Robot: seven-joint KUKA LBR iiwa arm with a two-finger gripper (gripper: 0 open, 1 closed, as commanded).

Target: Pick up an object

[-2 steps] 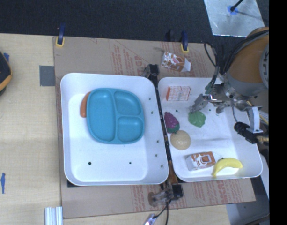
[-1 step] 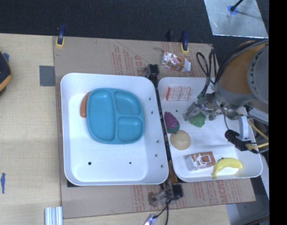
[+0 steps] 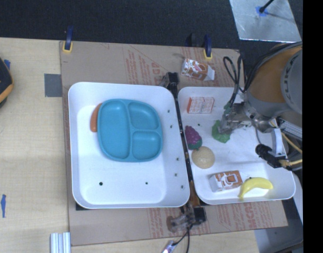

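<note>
Left bin (image 3: 79, 141) – blue plate (image 3: 130, 129) | right bin (image 3: 287, 191) – banana (image 3: 256, 186), green toy (image 3: 221, 132) | tool (image 3: 231, 119) – grip state unclear

Blue tray (image 3: 130, 129), yellow banana (image 3: 255, 186) — purple grapes (image 3: 193, 136), white bins (image 3: 82, 167).

The two white bins, left (image 3: 82, 141) and right (image 3: 266, 196), look like smooth moulded plastic with a soft sheen; the blue divided plate (image 3: 130, 129) in the left one is matt plastic, evenly coloured; the sheet (image 3: 124, 62) under the bins is plain brown cardboard, dull and printed in faded red; the bench top (image 3: 24, 157) to the left reads as pale wood grain, flat in finish; the yellow banana (image 3: 255, 186) is smooth and faintly glossy, probably plastic; the two small cartons (image 3: 199, 105) (image 3: 225, 181) seem printed paperboard; the far packet (image 3: 197, 70) is crinkled and shiny like foil wrap; the arm's wrist (image 3: 269, 83) shows an orange band, smooth and semi-gloss.
</note>
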